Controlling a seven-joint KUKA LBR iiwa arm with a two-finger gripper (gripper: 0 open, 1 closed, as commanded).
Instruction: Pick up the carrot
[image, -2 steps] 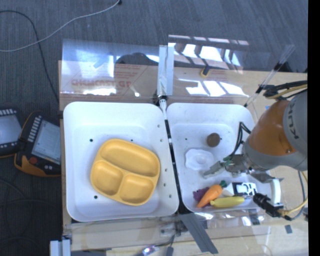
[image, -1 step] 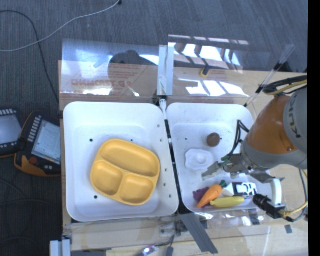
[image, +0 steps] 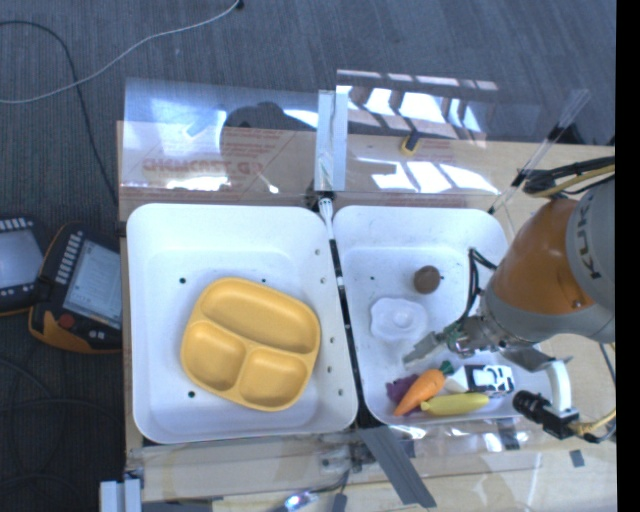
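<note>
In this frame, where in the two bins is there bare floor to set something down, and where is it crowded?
Left bin: bare strips all round the yellow tray, widest along the far edge. Right bin: bare far half, beyond the brown ball. Crowded: its near corner, where carrot, banana, purple item and gripper cluster.

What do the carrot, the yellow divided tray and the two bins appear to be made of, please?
Carrot: probably toy plastic, with a smooth, uniform orange body and a green tip. Yellow divided tray: likely moulded matte plastic, with rounded compartments. Bins: seemingly thin formed white plastic, with soft glare and rounded corners.
</note>
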